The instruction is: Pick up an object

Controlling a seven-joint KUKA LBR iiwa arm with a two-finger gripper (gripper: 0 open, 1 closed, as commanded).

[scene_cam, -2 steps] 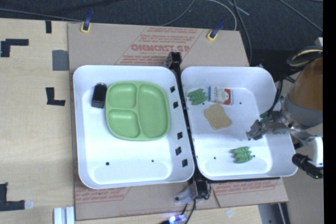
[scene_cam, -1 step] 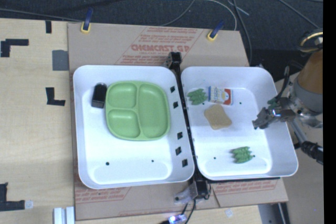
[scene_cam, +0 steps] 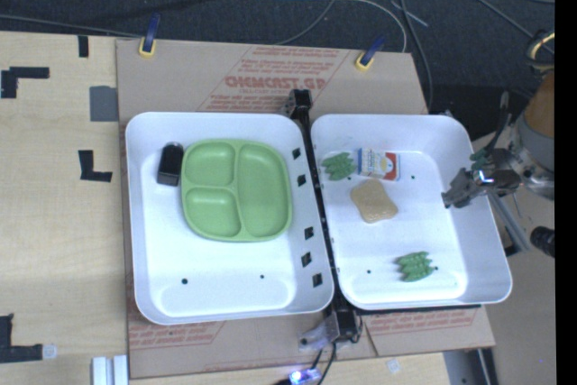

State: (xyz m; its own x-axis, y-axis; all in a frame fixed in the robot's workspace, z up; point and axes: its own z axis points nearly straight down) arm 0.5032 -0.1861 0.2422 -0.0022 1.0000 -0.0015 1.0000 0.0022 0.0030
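Gripper (scene_cam: 462,191) hovers at the right bin's (scene_cam: 451,132) right rim, mid-right of frame; can't tell its jaw state. Tan lump (scene_cam: 373,201) sits center-bin, untouched.

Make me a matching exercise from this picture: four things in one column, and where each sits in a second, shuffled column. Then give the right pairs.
Things
1. green plate
2. black block
3. tan lump
4. gripper

Places
A. over the right rim of the right bin
B. middle of the right bin, just below the small carton
C. middle of the left bin, with three compartments
D. left bin, against the plate's left edge

Pairs: 1-C, 2-D, 3-B, 4-A
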